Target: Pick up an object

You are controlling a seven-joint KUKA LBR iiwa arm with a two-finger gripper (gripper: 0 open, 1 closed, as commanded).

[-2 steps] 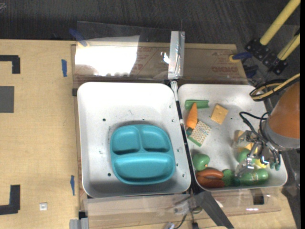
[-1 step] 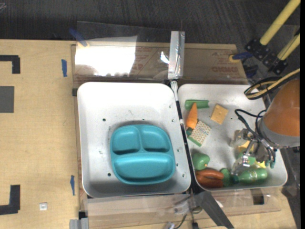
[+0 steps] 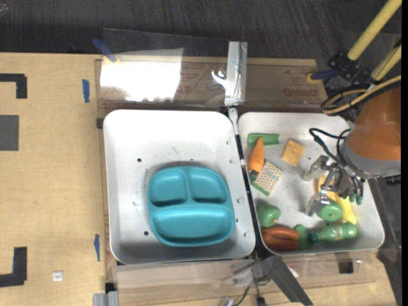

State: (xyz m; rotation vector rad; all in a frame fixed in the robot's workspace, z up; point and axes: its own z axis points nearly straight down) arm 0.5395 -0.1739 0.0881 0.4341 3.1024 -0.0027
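On my bench, the right bin (image 3: 373,231) holds toy food; the gripper (image 3: 326,193) blurs over a green-yellow piece (image 3: 336,210), so I cannot tell its grip.

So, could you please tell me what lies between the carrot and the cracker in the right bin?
In the camera view, nothing: bare white bin floor separates the carrot from the cracker. The green piece sits above that stretch.

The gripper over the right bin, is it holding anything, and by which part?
Cannot be told. The two-finger gripper is low over the small round green object and yellow piece in the right white bin; no hold shows.
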